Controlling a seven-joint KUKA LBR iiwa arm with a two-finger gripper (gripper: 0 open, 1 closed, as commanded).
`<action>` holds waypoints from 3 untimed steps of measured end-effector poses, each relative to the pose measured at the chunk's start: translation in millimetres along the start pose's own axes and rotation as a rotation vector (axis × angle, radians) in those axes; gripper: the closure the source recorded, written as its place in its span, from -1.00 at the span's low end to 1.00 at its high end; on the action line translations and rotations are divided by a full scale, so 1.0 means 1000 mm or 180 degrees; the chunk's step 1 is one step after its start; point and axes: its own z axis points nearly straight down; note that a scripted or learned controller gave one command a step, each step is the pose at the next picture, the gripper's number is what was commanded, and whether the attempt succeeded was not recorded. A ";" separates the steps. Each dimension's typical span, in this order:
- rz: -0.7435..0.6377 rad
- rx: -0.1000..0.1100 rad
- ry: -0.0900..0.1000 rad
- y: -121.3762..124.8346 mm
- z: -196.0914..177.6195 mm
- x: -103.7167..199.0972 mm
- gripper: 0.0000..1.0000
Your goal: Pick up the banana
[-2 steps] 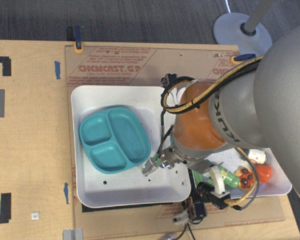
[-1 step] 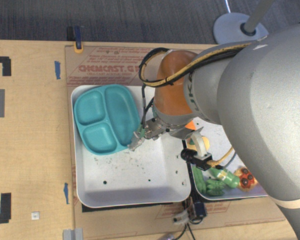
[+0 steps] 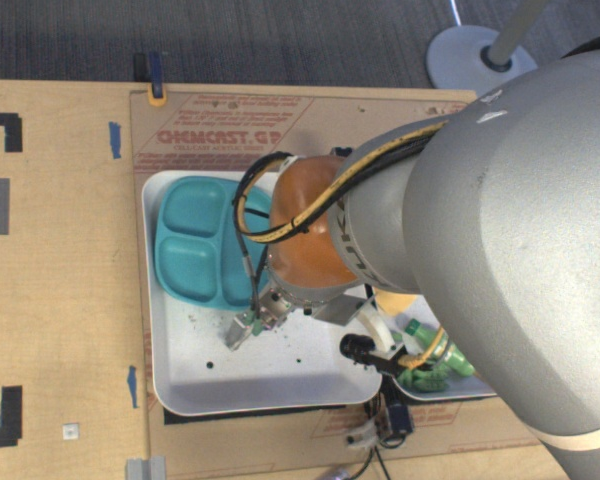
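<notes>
Brown bench (image 3: 60,268) held a white bin (image 3: 180,393). The gripper (image 3: 242,331) hung at 5 o'clock from a teal tray (image 3: 195,238); open or closed, I couldn't tell. At the gripper's 3 o'clock a yellow bit, maybe the banana (image 3: 398,305), peeked from under the arm (image 3: 500,248), so I couldn't tell which way it pointed.

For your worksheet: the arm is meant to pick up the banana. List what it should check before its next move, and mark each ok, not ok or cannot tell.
1. Banana located: cannot tell; a pale yellow patch peeks from under the arm.
2. Gripper position: low over the left bin floor, ok.
3. Gripper holding the banana: not ok; nothing yellow there.
4. Teal tray beside the gripper: ok, apart.
5. Green item in the right bin: ok, away from the gripper.
</notes>
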 end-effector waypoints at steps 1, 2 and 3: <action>0.0286 0.0033 0.0037 0.044 -0.012 0.017 -1.00; 0.0621 0.0023 0.0033 -0.028 -0.095 0.020 -1.00; 0.0308 0.0015 0.0028 0.072 -0.013 -0.019 -1.00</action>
